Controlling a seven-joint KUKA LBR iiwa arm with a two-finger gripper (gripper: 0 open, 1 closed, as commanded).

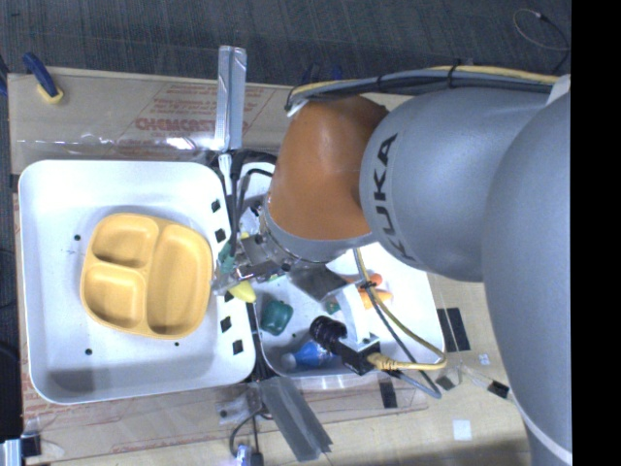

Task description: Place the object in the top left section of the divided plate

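Note:
A yellow divided plate [146, 272] with three sections lies in the left bin [58, 357]; nothing shows in its sections. My gripper [239, 270] is low over the wall between the two bins, just right of the plate's right edge, under the orange-banded wrist [325, 168]. A small yellow piece [244, 292] and a bit of green [226, 255] show right at the gripper's tip; I cannot tell if either is held. A teal object [277, 316] lies in the right bin just below the gripper.
The right bin [417, 294] is mostly hidden by the arm. A blue object [310, 357] lies near its front wall, and a small orange piece [374, 282] is further right. A metal bar [231, 100] stands behind the bins.

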